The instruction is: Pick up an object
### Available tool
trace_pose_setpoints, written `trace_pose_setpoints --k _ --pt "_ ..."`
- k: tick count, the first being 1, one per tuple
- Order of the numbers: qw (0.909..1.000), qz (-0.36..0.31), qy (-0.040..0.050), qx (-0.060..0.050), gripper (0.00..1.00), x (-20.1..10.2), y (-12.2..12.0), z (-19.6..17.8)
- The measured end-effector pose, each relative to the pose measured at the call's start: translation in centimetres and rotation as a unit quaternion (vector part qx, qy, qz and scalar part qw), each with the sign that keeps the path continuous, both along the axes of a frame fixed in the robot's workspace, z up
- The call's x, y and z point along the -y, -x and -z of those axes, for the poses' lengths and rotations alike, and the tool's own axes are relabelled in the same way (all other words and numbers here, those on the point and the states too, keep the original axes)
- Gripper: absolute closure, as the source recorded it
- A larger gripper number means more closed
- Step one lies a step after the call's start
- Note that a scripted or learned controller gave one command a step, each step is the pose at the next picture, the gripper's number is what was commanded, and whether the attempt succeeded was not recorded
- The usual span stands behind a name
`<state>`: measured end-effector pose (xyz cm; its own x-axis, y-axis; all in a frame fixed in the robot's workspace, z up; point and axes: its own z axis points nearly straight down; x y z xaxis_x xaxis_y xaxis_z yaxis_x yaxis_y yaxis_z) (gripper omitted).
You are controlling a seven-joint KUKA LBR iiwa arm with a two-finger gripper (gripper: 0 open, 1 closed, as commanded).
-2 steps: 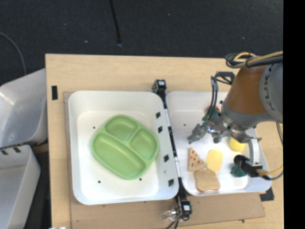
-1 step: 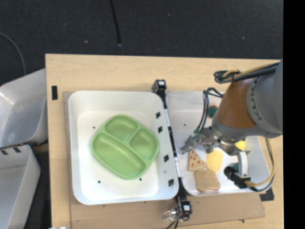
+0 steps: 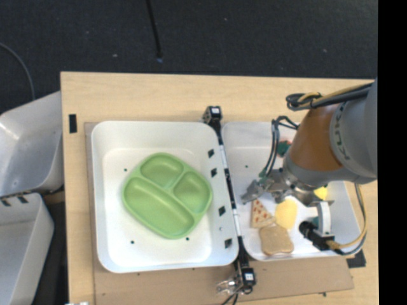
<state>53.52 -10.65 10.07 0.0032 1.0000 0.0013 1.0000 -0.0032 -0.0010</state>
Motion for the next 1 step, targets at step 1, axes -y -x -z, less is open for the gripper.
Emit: trace_pose_setpoints --k 1 --pt "1.0000 0.004 0.0007 0.001 1.00 0.18 -0.07 -1.10"
